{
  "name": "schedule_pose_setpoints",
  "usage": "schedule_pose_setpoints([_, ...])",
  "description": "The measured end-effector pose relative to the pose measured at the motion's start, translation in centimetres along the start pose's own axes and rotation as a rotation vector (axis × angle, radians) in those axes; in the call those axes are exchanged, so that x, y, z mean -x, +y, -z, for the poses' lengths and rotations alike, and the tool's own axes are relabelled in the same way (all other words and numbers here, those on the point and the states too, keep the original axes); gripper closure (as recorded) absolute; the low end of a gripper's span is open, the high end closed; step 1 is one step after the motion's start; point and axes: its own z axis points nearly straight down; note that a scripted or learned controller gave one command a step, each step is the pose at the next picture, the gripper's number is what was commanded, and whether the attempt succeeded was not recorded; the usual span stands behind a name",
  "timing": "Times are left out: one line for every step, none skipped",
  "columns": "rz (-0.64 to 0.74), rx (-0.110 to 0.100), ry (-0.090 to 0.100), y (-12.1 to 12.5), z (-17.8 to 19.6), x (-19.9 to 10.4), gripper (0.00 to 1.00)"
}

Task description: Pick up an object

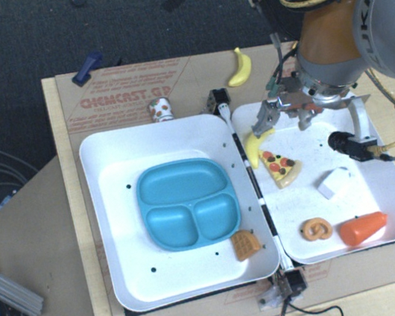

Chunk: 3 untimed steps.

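A pale board printed with red lettering lay over dark carpet and bore two white bins side by side. The left bin held two things: one blue plate with three compartments, and one brown waffle piece just off the plate's near right corner.

The right bin held five things. One banana lay along its left wall, one pizza slice lay just beside it, and one white block sat near the middle. One pretzel and one carrot lay close together at the near edge.

The gripper hung over the far left part of the right bin. Its two fingers were spread apart with nothing between them. The left finger stood at the banana's far tip; whether it touched could not be told.

On the board beyond the bins lay a second banana, one spotted toy and one blue piece at the board's far left corner. That made two bananas in all.
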Motion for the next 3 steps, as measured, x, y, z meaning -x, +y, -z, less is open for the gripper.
schedule_pose_setpoints([-0.001,-0.001,0.000,-1.4,-8.5,4.8,0.00])
schedule_pose_setpoints([0.004,-0.012,0.002,4.2,-11.8,5.0,0.00])
schedule_pose_setpoints([0.003,-0.003,0.003,4.3,-10.8,4.9,1.00])
